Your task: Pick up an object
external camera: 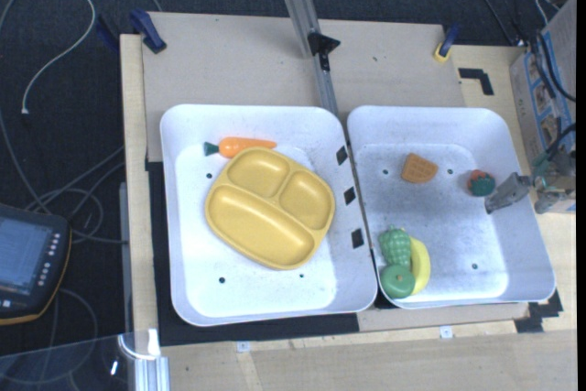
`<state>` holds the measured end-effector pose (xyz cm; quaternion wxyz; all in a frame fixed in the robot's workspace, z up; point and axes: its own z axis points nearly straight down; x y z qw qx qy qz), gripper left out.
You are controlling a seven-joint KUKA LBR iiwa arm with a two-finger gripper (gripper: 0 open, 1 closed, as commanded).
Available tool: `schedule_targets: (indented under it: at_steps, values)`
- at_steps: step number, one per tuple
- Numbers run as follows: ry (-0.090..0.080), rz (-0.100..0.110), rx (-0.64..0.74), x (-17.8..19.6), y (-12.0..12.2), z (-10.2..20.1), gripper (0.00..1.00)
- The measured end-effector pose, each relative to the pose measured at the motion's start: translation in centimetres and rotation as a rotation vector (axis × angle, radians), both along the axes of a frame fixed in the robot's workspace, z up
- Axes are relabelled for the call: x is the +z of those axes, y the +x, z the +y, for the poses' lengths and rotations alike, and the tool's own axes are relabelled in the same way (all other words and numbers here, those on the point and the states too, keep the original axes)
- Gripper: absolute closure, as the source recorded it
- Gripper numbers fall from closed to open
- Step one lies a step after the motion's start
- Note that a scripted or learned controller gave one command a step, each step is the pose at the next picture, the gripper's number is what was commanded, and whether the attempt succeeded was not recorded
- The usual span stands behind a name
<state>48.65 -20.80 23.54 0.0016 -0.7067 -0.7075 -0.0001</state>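
Note:
My gripper (504, 194) reaches in from the right edge, low over the right rim of the right bin (458, 119). Just left of it and slightly above lies a small red and green toy fruit (481, 184), very close to the gripper tip. Whether they touch is unclear. A flat orange-brown toast piece (418, 168) lies in the middle back of that bin. At the bin's front left, a green knobbly toy (396, 244), a green apple (397, 280) and a yellow banana (420, 266) crowd together.
The left bin (183, 288) holds a yellow divided plate (270, 208) and an orange carrot (242, 145) behind it. A metal pole (302, 5) rises from the back between the bins. Blue clamps (146, 30) grip the board's back corners.

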Motion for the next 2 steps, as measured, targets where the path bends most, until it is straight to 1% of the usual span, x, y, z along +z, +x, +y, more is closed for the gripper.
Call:
schedule_targets:
  at_steps: [1, 2]
  values:
    - [0.0, 0.0, 0.0, 0.0, 0.0, 0.0, 0.0]
    - [0.002, 0.005, 0.0, -5.7, 0.5, 0.9, 0.0]
